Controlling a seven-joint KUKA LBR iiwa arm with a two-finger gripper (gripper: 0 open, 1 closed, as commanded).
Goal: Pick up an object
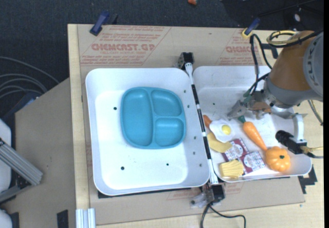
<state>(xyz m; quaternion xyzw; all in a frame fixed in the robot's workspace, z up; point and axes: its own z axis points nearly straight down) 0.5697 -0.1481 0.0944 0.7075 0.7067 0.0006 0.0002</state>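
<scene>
Left bin (103, 134) holds the blue divided plate (152, 117); right bin (226, 75) has the toy food along its near half: fried egg (221, 129), carrot (254, 135), pumpkin (278, 158). I read the gripper (243, 109) above the egg, just up-right of it; I cannot tell its jaw state. The carrot, just right of the egg, runs its long axis diagonally toward the pumpkin, so I judge the egg nearest.
</scene>
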